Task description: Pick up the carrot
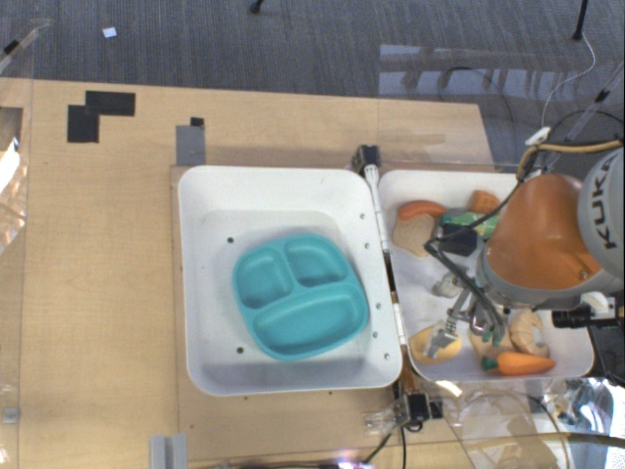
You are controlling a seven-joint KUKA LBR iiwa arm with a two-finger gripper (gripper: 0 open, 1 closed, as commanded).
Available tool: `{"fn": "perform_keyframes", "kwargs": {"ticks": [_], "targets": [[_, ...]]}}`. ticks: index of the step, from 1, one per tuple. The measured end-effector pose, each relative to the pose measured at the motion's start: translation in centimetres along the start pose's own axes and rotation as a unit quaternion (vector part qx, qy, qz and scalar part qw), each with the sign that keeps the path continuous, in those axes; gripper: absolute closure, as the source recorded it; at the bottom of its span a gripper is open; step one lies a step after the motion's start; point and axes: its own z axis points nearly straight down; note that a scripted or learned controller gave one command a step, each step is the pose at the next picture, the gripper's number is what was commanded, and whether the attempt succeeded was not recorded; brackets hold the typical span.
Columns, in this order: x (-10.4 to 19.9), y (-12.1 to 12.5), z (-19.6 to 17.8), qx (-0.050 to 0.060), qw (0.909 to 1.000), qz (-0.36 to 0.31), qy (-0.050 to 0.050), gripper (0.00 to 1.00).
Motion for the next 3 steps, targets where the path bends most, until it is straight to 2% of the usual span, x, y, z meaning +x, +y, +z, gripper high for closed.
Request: {"fn": "perform_keyframes", "kwargs": {"ticks": [1, 2, 3], "targets": [[-0.4, 0.3, -1.2, -0.002, 1.0, 0.002, -0.007, 1.0], [-1.0, -2.9, 0.1, -0.001, 0.9952, -0.098, 0.0, 1.0], [-1.2, -3.0, 0.1, 0.0, 0.9954, -0.096, -0.004, 0.0]]}}
